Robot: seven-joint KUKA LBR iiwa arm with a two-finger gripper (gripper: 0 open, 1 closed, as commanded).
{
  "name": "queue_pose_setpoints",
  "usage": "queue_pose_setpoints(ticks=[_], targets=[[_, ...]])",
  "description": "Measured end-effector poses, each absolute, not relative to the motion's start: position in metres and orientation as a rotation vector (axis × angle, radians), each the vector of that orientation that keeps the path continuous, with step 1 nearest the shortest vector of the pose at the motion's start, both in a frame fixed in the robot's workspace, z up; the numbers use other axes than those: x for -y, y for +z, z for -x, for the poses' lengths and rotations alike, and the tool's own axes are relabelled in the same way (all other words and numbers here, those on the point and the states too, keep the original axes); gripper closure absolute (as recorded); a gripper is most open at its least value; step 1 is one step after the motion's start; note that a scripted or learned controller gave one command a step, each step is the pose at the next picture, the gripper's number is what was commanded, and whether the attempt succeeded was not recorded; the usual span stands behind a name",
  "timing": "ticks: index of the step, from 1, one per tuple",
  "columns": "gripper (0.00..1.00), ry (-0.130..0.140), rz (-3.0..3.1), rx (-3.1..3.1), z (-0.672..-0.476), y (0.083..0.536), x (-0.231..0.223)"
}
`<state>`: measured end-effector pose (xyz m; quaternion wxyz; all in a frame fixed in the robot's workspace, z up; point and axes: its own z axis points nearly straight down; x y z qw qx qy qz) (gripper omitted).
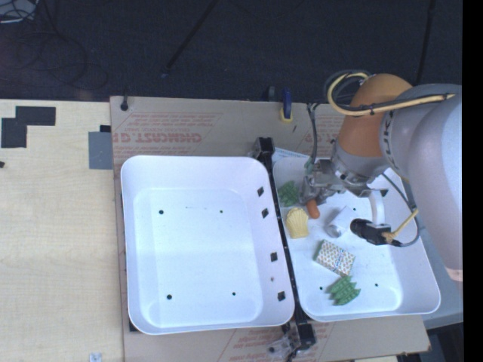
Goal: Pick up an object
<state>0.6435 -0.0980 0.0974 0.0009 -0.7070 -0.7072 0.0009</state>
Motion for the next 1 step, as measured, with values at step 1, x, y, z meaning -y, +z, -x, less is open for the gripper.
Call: queue_pose_setpoints(ticks=[1], targets=[[1.0, -0.003, 2.216, 2.224, -0.5825, 0.193, 0.0513]])
